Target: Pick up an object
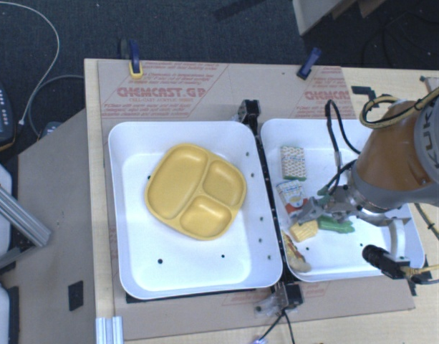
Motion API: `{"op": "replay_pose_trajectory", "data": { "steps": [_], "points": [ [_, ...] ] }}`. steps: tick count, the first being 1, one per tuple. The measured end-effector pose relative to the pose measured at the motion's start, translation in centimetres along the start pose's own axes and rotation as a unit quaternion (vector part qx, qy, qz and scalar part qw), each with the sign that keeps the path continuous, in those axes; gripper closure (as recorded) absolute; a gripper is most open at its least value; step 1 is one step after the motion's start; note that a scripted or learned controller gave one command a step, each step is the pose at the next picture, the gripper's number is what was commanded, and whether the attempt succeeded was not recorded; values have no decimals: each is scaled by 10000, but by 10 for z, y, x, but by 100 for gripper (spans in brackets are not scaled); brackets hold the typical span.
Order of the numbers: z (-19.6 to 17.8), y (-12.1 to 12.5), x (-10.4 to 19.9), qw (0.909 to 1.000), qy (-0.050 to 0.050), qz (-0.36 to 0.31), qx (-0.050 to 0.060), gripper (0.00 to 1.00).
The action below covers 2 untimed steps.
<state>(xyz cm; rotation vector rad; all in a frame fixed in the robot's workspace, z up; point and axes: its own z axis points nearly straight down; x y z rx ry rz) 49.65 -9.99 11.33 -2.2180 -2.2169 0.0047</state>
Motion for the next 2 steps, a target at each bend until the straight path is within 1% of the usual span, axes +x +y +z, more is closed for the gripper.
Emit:
{"op": "replay_pose_trajectory", "data": {
  "steps": [1,2],
  "points": [
    [27,2,-1,10000,-20,1,-57,0],
    [14,4,-2,9999,-44,9,-104,100]
  ]
}}
